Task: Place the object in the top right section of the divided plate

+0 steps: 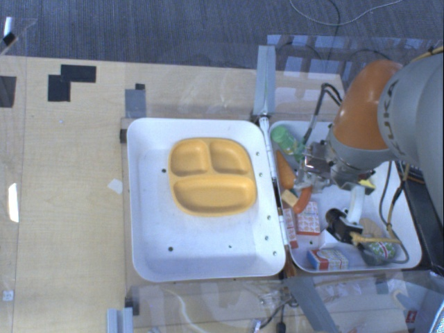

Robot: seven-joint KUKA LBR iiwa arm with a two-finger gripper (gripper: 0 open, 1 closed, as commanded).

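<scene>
Yellow plastic forms the divided plate (211, 175), which sits in the upper middle of the left white bin (201, 255) on the wooden counter (62, 207); its two small sections lie on the far side and the long section on the near side, and all three sections are bare. Right of the plate, across the shared rim, the right bin (411, 252) holds a jumble of small things: a green item (283, 137) at its far left corner, an orange carrot-like piece (284, 171) along its left wall, a small red and white box (327, 258) near its front edge. The grey arm (409, 109) reaches over this bin, its pincer (310, 175) low among the clutter beside the carrot-like piece; how far the pincer is open cannot be told, nor whether it grips anything
</scene>
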